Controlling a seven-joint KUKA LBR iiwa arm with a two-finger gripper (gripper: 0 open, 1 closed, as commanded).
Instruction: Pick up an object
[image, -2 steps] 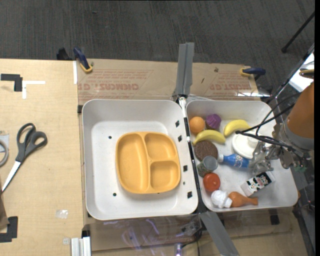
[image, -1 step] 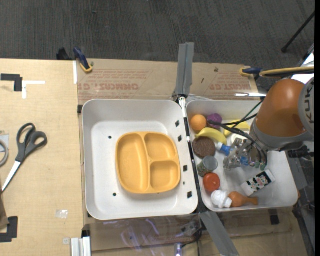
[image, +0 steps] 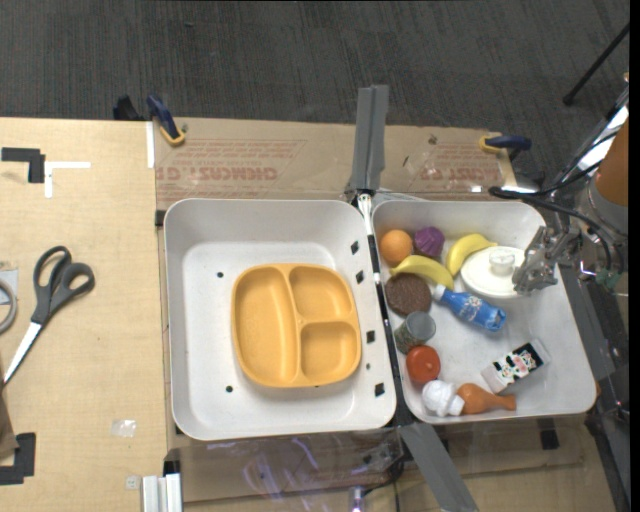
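Metal-grey, the gripper (image: 538, 268) hangs over the right bin (image: 565, 385) near its far right wall, but whether it is released or clenched I cannot tell. Touching its tip on the left sits a white round lid (image: 493, 272), with a yellow banana (image: 440, 262) just beyond that. Below and left of the gripper lies a blue bottle (image: 472, 309); farther off in that direction are a brown disc (image: 408, 293), a red tomato (image: 423, 361) and a toy drumstick (image: 478, 399). A small black-and-white carton (image: 515, 365) lies below. Well to the left, the left bin (image: 195, 330) holds an orange divided plate (image: 296, 325).
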